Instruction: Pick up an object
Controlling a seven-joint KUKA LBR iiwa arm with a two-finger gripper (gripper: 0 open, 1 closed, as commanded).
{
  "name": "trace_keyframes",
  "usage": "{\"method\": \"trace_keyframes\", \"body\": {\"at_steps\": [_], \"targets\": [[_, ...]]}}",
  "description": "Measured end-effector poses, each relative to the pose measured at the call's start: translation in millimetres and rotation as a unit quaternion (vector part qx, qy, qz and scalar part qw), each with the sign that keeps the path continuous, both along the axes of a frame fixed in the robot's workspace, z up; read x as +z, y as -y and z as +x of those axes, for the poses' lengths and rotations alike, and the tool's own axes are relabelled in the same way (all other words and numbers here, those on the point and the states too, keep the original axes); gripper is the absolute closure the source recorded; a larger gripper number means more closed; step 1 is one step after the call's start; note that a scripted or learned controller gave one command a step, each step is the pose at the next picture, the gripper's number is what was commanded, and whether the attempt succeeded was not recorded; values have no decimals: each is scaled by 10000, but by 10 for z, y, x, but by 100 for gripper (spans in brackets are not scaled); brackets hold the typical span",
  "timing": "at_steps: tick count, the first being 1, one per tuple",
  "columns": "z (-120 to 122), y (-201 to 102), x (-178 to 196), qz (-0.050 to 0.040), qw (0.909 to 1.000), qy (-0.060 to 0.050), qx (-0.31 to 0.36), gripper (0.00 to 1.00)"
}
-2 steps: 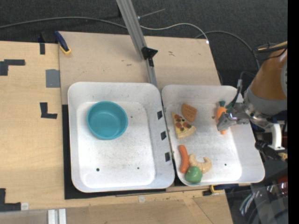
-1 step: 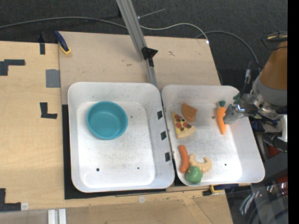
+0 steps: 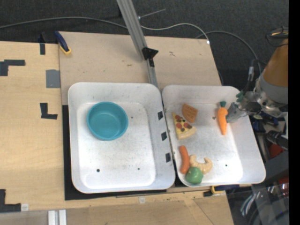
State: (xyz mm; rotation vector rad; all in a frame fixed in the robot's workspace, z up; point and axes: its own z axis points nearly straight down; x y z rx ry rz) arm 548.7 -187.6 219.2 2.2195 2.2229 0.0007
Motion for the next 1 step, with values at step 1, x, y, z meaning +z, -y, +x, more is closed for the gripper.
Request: {"method": "trace_keyframes", "body": {"at_steps": [1], "targets": [[80, -489, 13, 9, 10000, -4, 25, 100]]}}
